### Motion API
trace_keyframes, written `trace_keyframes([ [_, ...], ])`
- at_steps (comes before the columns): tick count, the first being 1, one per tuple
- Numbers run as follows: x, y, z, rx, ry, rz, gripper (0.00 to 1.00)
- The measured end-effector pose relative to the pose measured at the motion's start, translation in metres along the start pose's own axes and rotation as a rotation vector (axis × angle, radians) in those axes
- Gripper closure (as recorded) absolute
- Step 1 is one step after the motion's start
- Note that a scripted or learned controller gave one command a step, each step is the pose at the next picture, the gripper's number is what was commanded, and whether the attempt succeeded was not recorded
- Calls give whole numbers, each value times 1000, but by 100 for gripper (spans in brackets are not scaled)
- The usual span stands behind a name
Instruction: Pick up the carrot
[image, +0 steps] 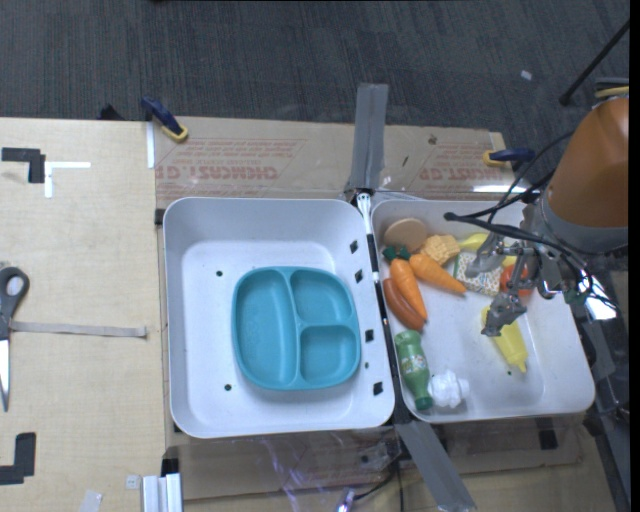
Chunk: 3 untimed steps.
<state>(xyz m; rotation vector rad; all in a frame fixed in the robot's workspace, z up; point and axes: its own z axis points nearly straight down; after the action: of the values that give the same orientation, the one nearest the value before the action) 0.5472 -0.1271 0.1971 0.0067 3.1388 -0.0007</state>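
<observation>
An orange carrot (406, 295) with a green top lies along the left wall of the right bin (560, 395). A second, lighter orange carrot-like piece (438, 274) lies just right of it, pointing right. The gripper (503, 292) hangs over the middle of the right bin, to the right of both orange pieces and apart from them. Its dark metal parts and cables cover some items beneath. Nothing orange shows between its fingers.
The right bin also holds a brown round piece (405, 233), a corn cob (441, 246), a yellow item (512, 347), a green bottle (411, 369) and a white crumpled lump (449, 388). A teal divided plate (297, 327) sits in the left bin (190, 320). Scissors (8, 300) lie far left.
</observation>
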Motion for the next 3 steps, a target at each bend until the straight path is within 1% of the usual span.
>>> trace_keyframes([
  [1,-46,35,104,0,-2,0,0],
  [2,-48,35,93,2,-8,-2,100],
  [3,-48,35,93,2,-7,-2,0],
])
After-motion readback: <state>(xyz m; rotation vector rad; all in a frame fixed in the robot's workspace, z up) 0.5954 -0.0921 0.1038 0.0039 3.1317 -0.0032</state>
